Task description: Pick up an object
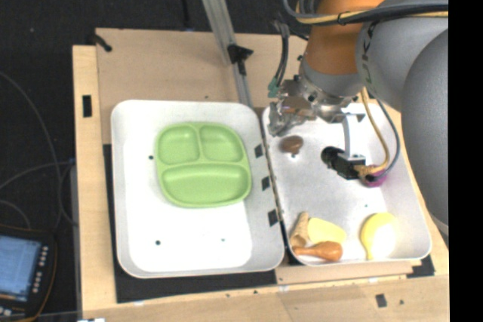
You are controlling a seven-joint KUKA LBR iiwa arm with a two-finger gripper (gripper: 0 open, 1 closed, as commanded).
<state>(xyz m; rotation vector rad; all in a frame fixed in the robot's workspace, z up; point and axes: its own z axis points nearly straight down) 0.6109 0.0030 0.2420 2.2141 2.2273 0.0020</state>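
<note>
My gripper (281, 123) hangs over the far left corner of the right bin (392, 170), close to the wall between the two bins. A small brown rounded object (291, 144) lies on the bin floor just in front of the gripper, slightly to its right. Whether the gripper touches it cannot be made out. Along the right bin's near edge lie a yellow wedge (326, 230), an orange drumstick-shaped piece (323, 252), a beige piece (300, 225) and a yellow lemon-like object (378, 234).
The left bin (136, 237) holds a green divided plate (203, 165) in its far half. A slanted metal post (217, 7) rises behind the bins. The grey arm covers the right bin's far right corner.
</note>
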